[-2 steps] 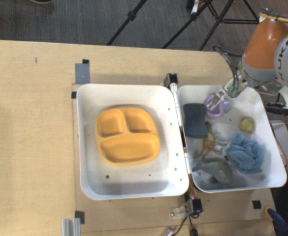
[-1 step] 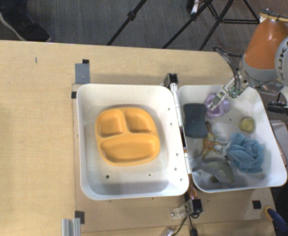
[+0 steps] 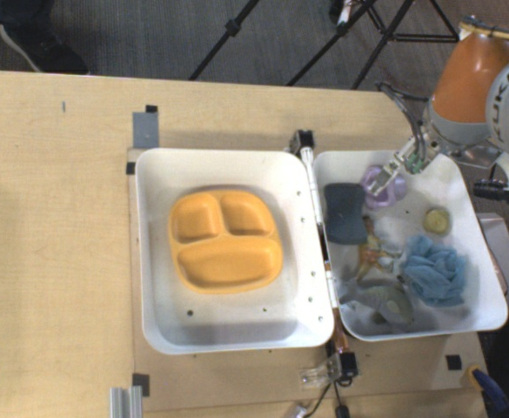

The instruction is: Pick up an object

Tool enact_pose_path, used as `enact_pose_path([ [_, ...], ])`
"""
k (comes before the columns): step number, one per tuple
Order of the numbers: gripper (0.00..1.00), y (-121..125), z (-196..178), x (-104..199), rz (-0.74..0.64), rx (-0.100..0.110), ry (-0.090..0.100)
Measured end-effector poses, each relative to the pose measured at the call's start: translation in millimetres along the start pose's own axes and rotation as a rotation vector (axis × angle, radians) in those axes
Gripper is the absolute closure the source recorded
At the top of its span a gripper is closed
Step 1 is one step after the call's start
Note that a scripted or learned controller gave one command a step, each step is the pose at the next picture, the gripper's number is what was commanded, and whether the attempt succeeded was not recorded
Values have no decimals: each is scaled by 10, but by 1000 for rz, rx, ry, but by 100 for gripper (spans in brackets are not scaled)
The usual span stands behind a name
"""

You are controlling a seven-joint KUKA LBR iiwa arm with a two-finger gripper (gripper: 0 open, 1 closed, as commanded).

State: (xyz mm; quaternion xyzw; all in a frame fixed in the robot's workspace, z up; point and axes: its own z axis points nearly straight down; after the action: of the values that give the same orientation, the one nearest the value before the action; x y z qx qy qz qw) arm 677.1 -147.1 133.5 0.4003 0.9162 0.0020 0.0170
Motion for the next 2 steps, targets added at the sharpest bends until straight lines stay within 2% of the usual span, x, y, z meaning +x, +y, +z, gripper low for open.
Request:
enact_pose_path([
  [1, 0, -23, 13, -41, -49, -3, -1],
  [2, 0, -104, 307, 80, -49, 23, 39],
])
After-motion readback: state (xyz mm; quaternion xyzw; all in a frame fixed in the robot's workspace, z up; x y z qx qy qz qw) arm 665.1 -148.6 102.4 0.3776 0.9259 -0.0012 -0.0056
